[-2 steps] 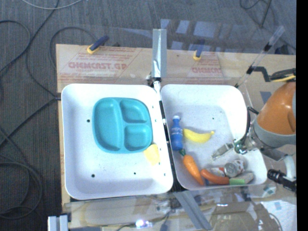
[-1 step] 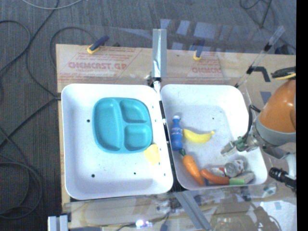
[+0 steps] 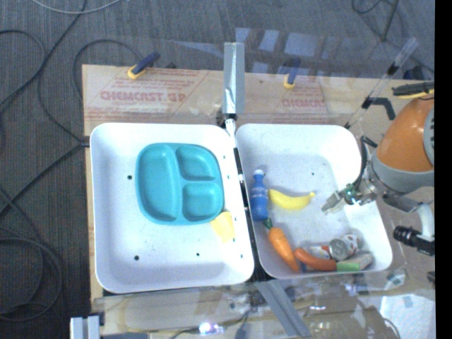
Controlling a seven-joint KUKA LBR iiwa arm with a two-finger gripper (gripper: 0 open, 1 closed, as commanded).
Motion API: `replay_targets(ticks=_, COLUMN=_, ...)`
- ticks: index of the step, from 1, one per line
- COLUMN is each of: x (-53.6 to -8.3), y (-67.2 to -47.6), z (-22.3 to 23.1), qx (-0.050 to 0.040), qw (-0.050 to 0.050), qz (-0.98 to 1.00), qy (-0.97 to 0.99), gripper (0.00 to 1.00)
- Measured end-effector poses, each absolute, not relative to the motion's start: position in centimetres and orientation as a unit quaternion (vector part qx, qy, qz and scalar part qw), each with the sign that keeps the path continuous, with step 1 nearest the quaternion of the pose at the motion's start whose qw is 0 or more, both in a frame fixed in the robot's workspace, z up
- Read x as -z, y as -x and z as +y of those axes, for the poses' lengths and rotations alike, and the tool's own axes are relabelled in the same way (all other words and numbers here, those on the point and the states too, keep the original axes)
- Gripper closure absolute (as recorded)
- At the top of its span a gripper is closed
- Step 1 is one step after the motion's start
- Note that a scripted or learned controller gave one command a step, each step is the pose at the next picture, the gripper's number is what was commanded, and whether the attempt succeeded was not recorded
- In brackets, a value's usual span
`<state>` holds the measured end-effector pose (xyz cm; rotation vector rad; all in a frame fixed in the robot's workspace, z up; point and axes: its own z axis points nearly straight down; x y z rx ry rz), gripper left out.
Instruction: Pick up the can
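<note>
Across the middle of the frame sit two white bins side by side: the left bin (image 3: 113, 260) holds a turquoise divided tray (image 3: 181, 182) with a small yellow block (image 3: 224, 226) just off its lower right corner, and the right bin (image 3: 311, 143) holds the clutter that matters. At the right edge of the frame the arm (image 3: 406, 150) leans in, its orange band showing above a grey wrist, and the gripper (image 3: 340, 199) hangs over the right-hand part of the right bin, its two fingers parted with nothing between them. Left of it lies a yellow banana (image 3: 291, 199), close by but apart, and at the bin's left wall stands a blue bottle (image 3: 258, 196). Below these, toward the lower part of the bin, an orange carrot (image 3: 282, 244) lies slanted, and a reddish-orange piece (image 3: 315, 258) and a green piece (image 3: 351, 264) crowd the lower right corner. The can (image 3: 344, 246) lies on its side in that same corner, its round metal end turned up toward the camera, touching or nearly touching the pieces around it. I judge the step to be the approach: the gripper is above and slightly up-frame of the can, not yet at it. The next move calls for shifting down-frame over the can, turning the fingers to straddle its body, and descending without catching the neighbouring pieces.
</note>
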<state>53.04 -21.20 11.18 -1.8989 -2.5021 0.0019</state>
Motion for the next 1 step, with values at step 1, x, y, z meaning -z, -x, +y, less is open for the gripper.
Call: replay_targets(ticks=1, x=-9.16, y=-53.44, z=-16.75, qx=0.0, qw=-0.008, qz=-0.806, qy=0.592, gripper=1.0)
